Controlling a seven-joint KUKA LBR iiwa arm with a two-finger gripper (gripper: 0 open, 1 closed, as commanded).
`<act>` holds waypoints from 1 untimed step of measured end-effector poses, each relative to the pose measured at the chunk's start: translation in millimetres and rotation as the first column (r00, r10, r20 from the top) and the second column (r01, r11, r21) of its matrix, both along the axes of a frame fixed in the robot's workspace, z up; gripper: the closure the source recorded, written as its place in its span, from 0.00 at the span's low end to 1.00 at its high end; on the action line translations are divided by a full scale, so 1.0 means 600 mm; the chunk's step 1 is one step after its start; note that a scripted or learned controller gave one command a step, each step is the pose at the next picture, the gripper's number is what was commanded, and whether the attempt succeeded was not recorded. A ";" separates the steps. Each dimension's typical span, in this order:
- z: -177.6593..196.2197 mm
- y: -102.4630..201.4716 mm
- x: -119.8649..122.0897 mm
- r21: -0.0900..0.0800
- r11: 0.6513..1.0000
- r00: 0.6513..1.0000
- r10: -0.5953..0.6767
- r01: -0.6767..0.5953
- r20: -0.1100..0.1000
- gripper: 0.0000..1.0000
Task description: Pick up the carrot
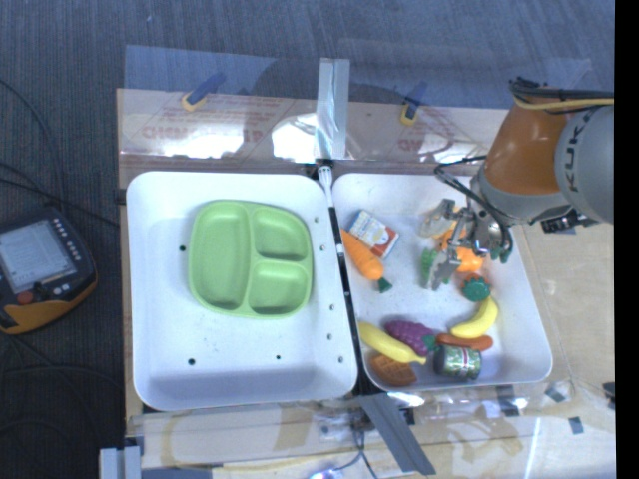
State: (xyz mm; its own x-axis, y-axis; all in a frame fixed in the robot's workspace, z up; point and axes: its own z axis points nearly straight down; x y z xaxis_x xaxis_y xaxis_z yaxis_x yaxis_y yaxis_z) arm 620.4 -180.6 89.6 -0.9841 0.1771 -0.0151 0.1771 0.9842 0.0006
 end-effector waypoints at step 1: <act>0.017 0.002 0.002 -0.002 1.000 1.000 0.002 -0.002 0.003 1.00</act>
State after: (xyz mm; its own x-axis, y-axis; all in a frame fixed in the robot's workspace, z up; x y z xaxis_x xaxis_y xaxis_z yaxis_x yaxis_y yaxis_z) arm 621.5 -179.6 99.8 -0.9844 0.1752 -0.0180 0.1752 0.9845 -0.0010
